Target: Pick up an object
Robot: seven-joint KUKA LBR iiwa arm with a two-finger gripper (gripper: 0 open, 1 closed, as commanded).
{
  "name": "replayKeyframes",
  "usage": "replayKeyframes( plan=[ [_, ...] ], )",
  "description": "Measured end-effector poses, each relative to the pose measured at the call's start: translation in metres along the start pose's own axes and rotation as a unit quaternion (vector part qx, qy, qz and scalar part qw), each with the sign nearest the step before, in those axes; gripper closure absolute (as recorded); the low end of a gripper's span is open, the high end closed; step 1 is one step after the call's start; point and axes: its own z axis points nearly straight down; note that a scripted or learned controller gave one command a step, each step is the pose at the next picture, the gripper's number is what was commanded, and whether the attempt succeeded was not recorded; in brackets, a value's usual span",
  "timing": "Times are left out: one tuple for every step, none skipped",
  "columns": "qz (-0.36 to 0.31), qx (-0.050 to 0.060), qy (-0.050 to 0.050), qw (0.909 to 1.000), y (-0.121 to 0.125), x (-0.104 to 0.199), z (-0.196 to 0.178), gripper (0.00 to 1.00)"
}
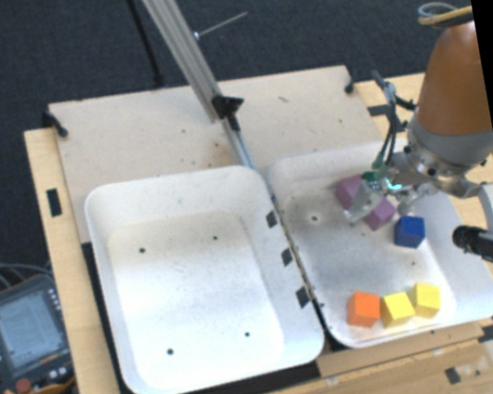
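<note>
My gripper (372,202) sits low in the right bin (314,179), down among two purple blocks, and at this slant I cannot tell how it is set or whether it has anything; all I can say is that it lies between the upper purple block (350,190) and the lower purple block (382,214), close against both. Those two are the likeliest things for me to lift. I judge them light and stiff, probably wood or hard foam, with flat faces that should not crush. They may be a little slick, so I would take one across two opposite flat sides, near its middle, and not corner to corner, where it could twist out. They look like small cubes, pale mauve, dull rather than shiny, and both sit turned at an angle to the bin walls. Just beyond the lower one lies a blue block (409,231). Farther out, along the near wall, an orange block (364,308) and two yellow blocks (398,307) (428,298) stand in a row, touching or nearly so. The left bin (179,189) lies beside this one.
</note>
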Motion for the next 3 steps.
replayKeyframes(
  plan=[
    [0.001, -0.003, -0.001, 1.0, 0.001, 0.0, -0.002, 0.0],
    [0.003, 0.001, -0.001, 1.0, 0.002, 0.008, 0.053, 0.0],
    [0.002, 0.0, -0.001, 1.0, 0.002, 0.004, 0.096, 0.0]
  ],
)
